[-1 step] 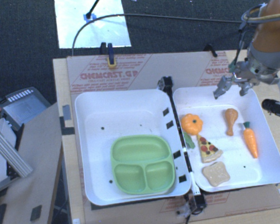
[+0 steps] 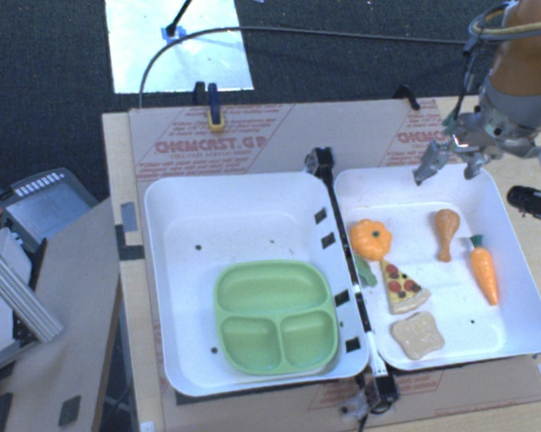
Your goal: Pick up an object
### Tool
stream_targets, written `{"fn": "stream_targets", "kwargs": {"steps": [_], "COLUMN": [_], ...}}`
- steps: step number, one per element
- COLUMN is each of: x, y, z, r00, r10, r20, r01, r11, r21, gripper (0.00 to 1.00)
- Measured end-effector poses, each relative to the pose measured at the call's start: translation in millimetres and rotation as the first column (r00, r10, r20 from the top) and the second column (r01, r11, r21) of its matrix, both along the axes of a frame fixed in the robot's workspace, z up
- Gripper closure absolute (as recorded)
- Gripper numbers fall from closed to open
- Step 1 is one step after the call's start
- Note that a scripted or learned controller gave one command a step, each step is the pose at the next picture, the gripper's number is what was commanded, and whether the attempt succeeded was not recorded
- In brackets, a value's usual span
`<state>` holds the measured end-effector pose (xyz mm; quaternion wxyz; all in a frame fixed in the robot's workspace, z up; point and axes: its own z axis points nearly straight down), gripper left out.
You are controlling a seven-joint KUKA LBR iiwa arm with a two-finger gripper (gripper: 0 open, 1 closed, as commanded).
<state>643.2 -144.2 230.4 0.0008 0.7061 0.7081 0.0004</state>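
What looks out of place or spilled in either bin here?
Nothing stands out. The green plate sits flat in the left bin; the toy foods lie apart in the right bin. The claw hangs open above.

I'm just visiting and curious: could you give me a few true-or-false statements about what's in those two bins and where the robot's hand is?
1. The green tray lies in the left bin. True.
2. The carrot lies in the left bin. False: it lies in the right bin, near its right wall.
3. The gripper, fingers open, holds nothing. True.
4. The pizza slice rests on the green tray. False: it lies in the right bin, between the pumpkin and the toast.
5. The drumstick lies beside the carrot. True.
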Motion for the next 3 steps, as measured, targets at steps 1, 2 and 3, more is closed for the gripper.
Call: {"fn": "stream_targets", "kwargs": {"steps": [1,2,3], "x": [-8,-6,-5], "y": [7,13,13], "z": [-52,-113,-146], "r00": [1.000,1.000,1.000], "r10": [-0.001,0.002,0.002], "r20": [-0.003,-0.002,0.000], "r01": [0.001,-0.002,-0.002], "r11": [1.000,1.000,1.000], "r21": [0.001,0.000,0.000], "gripper": [0.00,0.00,0.00]}}
